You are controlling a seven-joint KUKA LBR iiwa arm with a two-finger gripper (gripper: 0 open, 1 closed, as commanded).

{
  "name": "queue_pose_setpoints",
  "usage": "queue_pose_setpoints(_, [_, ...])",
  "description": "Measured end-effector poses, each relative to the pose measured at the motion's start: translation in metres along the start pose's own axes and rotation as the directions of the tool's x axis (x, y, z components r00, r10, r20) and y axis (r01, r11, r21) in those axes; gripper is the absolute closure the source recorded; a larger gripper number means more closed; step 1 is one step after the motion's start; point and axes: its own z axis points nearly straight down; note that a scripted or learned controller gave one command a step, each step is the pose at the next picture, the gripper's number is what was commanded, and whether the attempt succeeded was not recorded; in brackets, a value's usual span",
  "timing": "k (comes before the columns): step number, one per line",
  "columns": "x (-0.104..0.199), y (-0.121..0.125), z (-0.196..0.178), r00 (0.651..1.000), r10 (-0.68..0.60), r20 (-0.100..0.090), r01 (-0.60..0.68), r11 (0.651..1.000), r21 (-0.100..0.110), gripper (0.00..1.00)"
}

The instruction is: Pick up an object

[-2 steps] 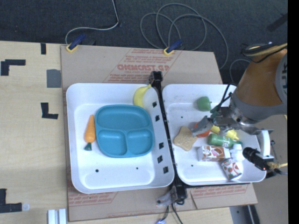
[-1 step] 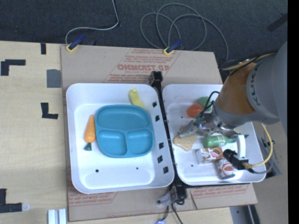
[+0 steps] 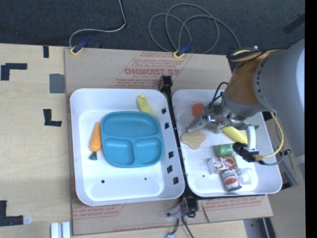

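Since the gripper (image 3: 200, 124) hangs low over the right bin (image 3: 270, 182), at that bin's upper-left part, the move to come turns on what lies just under and beside its tip: the slice of bread (image 3: 193, 140) sits directly below-left of it, close enough that the two look to be touching or nearly so, while the small red-orange piece (image 3: 198, 108) lies just above it toward the bin's far wall. I cannot tell how far the gripper is opened, nor can anything be seen clamped in it, so I judge nothing is yet picked up. The bread has no marked long axis (it is roughly as broad as it is long), so approach angle should matter little; a short drop down and to the left looks enough. Counting the right bin: one bread slice, one red-orange piece, one yellow banana-like piece (image 3: 235, 133) running diagonally beneath the wrist, one green cylinder (image 3: 223, 149), and two small printed packages (image 3: 229, 173) toward the near edge, lying one against the other. The left bin (image 3: 81, 182) holds one blue divided plate (image 3: 132, 138), one orange carrot (image 3: 95, 139) standing lengthwise just beside the plate's left rim, and one yellow piece (image 3: 144, 104) at the plate's upper right edge.
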Motion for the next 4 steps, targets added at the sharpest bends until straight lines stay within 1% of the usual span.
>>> queue_pose_setpoints(1, [0.021, 0.056, 0.001, 1.0, 0.0, 0.002, 0.0, 1.0, 0.0, 0.0])
queue_pose_setpoints(2, [0.018, 0.071, 0.001, 1.0, -0.001, 0.0, 0.001, 1.0, 0.004, 0.0])
queue_pose_setpoints(4, [0.028, 0.069, 0.003, 1.0, 0.001, 0.005, -0.001, 1.0, 0.007, 0.0])
